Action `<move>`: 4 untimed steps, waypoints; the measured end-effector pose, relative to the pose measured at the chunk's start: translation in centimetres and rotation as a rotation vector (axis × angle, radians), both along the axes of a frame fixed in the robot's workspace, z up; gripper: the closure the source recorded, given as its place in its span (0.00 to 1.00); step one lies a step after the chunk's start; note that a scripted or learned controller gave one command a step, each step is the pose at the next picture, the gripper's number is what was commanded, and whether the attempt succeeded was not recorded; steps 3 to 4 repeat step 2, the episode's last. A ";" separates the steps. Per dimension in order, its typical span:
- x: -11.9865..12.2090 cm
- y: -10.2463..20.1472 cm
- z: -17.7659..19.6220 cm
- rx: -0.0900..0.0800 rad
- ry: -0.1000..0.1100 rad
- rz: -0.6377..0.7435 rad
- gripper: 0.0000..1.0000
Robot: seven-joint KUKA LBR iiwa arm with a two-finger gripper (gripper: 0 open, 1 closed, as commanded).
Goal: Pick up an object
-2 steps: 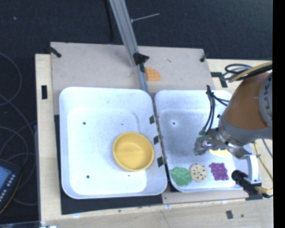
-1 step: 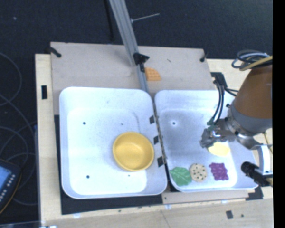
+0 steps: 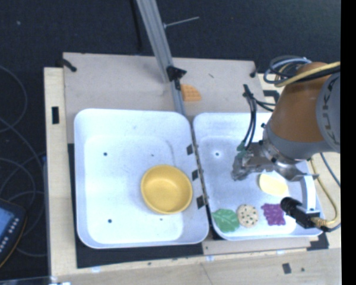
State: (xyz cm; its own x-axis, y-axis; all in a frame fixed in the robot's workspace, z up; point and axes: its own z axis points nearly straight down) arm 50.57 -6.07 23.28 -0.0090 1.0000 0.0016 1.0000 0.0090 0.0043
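Note:
My gripper (image 3: 240,170) hangs over the middle of the right bin (image 3: 219,135), pointing down and left from the orange-banded wrist. Nothing shows between its fingers. Along the right bin's near edge lie a green leaf-shaped piece (image 3: 225,219), a round cookie (image 3: 247,215) and a purple grape bunch (image 3: 274,214). A pale yellow disc (image 3: 273,185) lies just right of the gripper, partly under the wrist. A yellow bowl (image 3: 166,189) sits in the left bin (image 3: 107,153), near its right wall.
A small orange waffle-like piece (image 3: 190,93) lies on the board behind the bins. A grey metal rail (image 3: 157,37) slants down from the top to the divider between the bins. A tablet (image 3: 0,227) sits at the lower left, off the bench.

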 end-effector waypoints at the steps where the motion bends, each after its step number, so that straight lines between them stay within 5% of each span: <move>1: 0.9 5.1 0.4 0.000 0.002 -0.001 1.00; 2: 1.2 9.9 -0.1 -0.001 0.003 -0.002 1.00; 4: 1.2 9.9 -0.1 -0.001 0.003 -0.002 1.00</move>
